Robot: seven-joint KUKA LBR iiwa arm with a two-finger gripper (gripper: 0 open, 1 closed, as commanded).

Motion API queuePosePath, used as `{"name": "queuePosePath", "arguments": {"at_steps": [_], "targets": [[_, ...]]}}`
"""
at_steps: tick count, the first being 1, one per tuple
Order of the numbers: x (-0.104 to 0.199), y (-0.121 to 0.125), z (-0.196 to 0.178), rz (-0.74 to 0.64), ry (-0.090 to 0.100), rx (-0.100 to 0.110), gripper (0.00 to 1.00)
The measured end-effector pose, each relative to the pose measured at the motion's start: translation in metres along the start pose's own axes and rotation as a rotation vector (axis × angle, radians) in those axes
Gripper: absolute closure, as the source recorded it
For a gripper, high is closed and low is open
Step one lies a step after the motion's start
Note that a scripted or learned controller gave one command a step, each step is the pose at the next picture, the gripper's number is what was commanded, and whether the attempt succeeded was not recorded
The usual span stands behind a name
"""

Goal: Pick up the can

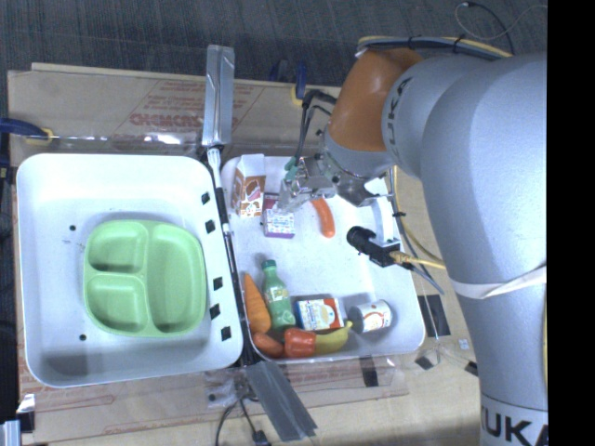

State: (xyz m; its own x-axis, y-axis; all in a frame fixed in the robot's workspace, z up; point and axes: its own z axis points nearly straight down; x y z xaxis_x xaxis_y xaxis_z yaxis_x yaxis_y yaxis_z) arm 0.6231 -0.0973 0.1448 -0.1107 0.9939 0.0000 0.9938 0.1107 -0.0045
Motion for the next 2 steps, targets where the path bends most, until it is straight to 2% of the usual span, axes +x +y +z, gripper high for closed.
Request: {"name": "queuePosePath", "arguments": {"at_steps": [1,2], "targets": [[-0.019,-0.142,0.017,0.202,0.002,0.001,0.0],[0.007,-0.072,0.055,0.367,0.001,0.001,0.0]]}}
